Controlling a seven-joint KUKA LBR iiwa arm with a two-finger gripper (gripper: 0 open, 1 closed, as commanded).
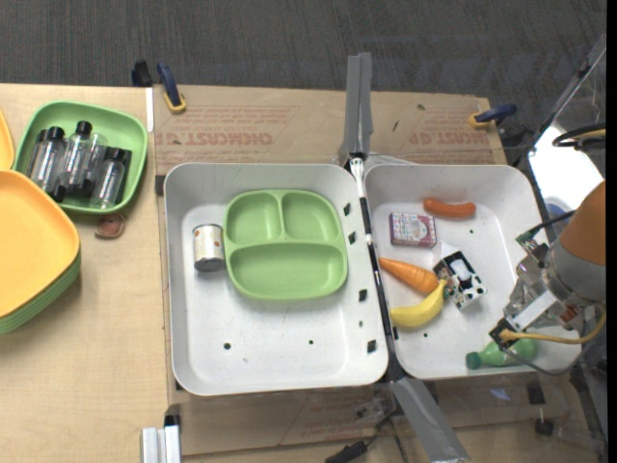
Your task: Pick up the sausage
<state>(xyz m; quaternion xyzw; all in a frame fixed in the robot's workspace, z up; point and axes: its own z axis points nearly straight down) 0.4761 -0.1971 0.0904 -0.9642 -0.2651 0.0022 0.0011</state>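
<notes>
We see the sausage (449,206) lying at twelve o'clock in the right bin (501,183), above the pink packet (413,229); the gripper (516,328) hangs near the bin's four o'clock corner, well apart from it, beside a green bottle (494,355); its jaws we cannot tell.

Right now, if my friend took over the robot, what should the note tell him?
Gripper: low at the right bin's near right corner, beside a green thing; whether its fingers are open is unclear.
Sausage: lying loose at the far side of the right bin, just beyond the pink packet, well away from the gripper.
Done: nothing yet, sausage untouched.
Left: move to the sausage, grasp it, lift it.
</notes>
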